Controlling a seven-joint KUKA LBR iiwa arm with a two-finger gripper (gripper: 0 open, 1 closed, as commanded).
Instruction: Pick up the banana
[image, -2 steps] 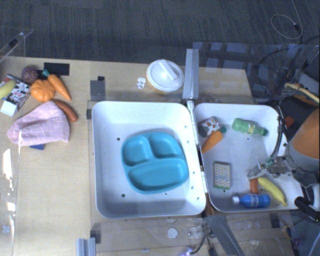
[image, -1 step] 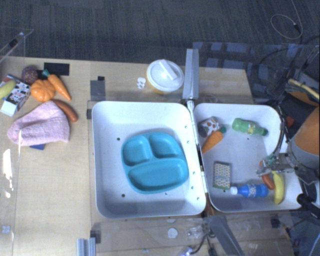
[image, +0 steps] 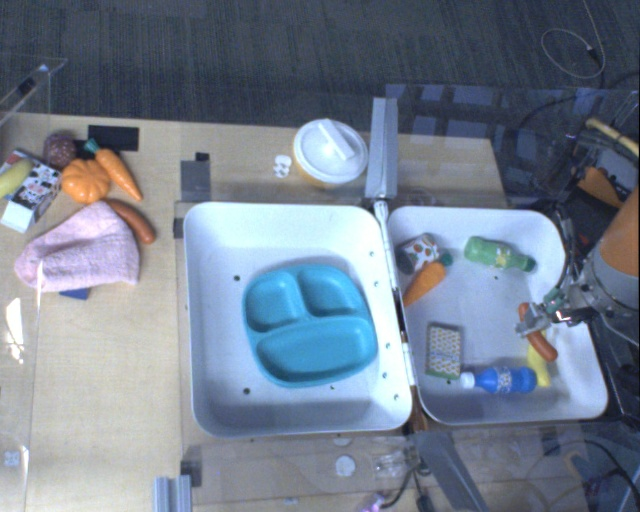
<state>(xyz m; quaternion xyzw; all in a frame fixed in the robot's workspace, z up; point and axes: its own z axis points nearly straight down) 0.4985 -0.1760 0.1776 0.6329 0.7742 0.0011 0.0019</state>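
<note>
The banana is a small yellow piece near the front right corner of the right bin. It lies between a red sausage and the cap end of a blue bottle. My gripper reaches in from the right and hangs just behind the sausage, a short way back from the banana. Nothing visibly sits in the gripper.
The right bin also holds a green bottle, a toy carrot, a small grey-brown toy and a patterned card. The left bin holds a blue divided tray. Toys and a pink cloth lie on the bench at left.
</note>
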